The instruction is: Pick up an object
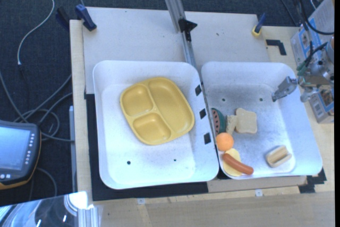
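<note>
Starting at the left, a yellow divided plate [156,110] with three compartments is seen lying in the left bin [106,167], turned at a slant. The right bin [249,74] is set just beside it on the surface [138,34]. Along the right bin's left wall, a watermelon slice [215,120] is found, and below it an orange [224,141]. Beneath the orange, a hot dog sausage [237,163] is laid across a pale yellow piece [231,166] at the bin's near edge. A slice of bread [246,120] is placed near the bin's middle, touching a smaller pale piece [231,123] on its left. Near the front right corner a bread roll [278,156] is lying. At the right rim the end effector [284,89] is held above the bin, well apart from the food; whether it is open or closed cannot be told.
</note>
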You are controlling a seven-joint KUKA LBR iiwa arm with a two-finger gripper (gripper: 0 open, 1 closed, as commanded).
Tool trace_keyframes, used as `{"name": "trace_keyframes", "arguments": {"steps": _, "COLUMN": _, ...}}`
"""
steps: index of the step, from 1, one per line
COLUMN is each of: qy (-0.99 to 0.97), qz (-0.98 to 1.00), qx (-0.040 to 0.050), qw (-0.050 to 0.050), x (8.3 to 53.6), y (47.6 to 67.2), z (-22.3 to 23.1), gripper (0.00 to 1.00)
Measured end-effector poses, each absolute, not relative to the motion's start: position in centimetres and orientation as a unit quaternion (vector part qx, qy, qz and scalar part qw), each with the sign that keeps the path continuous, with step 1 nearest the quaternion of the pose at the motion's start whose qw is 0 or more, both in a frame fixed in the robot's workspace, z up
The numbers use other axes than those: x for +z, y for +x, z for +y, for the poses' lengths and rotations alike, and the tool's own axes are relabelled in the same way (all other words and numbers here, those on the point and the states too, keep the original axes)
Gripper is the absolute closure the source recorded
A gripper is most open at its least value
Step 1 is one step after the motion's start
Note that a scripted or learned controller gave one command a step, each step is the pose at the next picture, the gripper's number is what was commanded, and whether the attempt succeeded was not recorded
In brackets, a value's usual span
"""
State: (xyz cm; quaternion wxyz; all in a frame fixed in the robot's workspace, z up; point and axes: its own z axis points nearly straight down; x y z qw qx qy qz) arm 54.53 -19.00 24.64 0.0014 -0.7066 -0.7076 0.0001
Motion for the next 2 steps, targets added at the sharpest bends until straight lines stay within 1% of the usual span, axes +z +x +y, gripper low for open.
{"name": "trace_keyframes", "arguments": {"steps": 1, "qy": -0.707, "qz": -0.708, "qx": -0.0001, "qw": 0.001, "x": 24.6, "y": 54.5, "z": -19.0, "gripper": 0.00}}
{"name": "trace_keyframes", "arguments": {"steps": 2, "qy": -0.707, "qz": -0.707, "qx": 0.0014, "qw": 0.004, "x": 18.3, "y": 54.6, "z": -19.2, "gripper": 0.00}}
